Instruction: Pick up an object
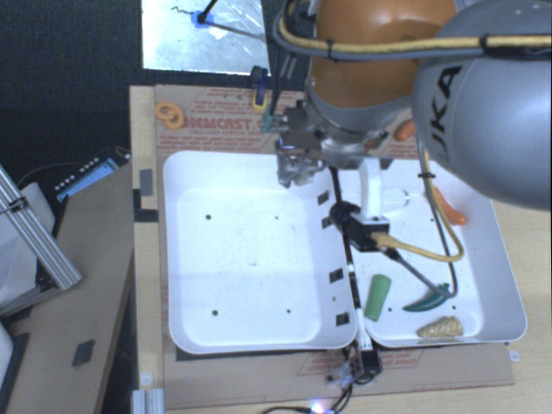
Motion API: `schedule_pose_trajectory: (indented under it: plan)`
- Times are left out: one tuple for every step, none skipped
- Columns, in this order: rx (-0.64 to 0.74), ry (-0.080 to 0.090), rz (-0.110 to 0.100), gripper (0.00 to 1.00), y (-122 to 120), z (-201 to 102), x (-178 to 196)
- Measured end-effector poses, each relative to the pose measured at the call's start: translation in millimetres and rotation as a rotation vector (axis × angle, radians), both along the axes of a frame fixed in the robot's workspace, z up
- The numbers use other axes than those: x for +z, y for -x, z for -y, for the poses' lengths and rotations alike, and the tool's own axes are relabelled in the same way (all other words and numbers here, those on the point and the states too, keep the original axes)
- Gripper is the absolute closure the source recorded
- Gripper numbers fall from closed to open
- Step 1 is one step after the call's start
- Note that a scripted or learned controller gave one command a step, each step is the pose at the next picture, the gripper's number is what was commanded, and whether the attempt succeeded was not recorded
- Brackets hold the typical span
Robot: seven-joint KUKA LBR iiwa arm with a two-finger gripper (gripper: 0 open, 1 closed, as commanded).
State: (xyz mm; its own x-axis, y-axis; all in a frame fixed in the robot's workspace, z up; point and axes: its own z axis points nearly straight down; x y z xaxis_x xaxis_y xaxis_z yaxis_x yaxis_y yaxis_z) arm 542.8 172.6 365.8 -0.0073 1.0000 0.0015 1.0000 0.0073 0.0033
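- Over the far rim of the left bin (pixel 185 231), close to the divider between the bins, hangs the gripper (pixel 297 169); the arm's orange band (pixel 379 33) and grey wrist mask most of it from where one stands.
- Gripper state: I cannot tell how it stands, and nothing can be seen held in it.
- Left bin beneath the gripper: bare white floor with a few dark specks; no pickable object noted there.
- Candidate objects all lie in the right bin (pixel 504 304), across the divider from the gripper.
- Green cylinder (pixel 377 297): near the divider, toward the near rim of the right bin, long axis running roughly far-to-near with a slight tilt. Judged the closest candidate.
- Teal curved tool (pixel 429 298): just beside the green cylinder, on its side away from the divider, with a thin dark handle slanting up toward the divider.
- Tan ridged piece (pixel 441 327): just nearer the rim than the teal curved tool, lying crosswise.
- Orange piece (pixel 450 207): well apart from these, partly under the arm.
- Governing relation: every candidate lies from the gripper toward the near rim and across the divider. My judgement is that the gripper must cross into the right bin and turn to close across the green cylinder's short width.
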Motion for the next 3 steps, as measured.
schedule_pose_trajectory:
  plan:
    - [0.000, 0.000, -0.001, 1.00, 6, -34, 6]
    - [0.000, 0.000, -0.002, 1.00, 13, -64, 5]
    - [-0.001, 0.001, -0.005, 1.00, 42, -61, -4]
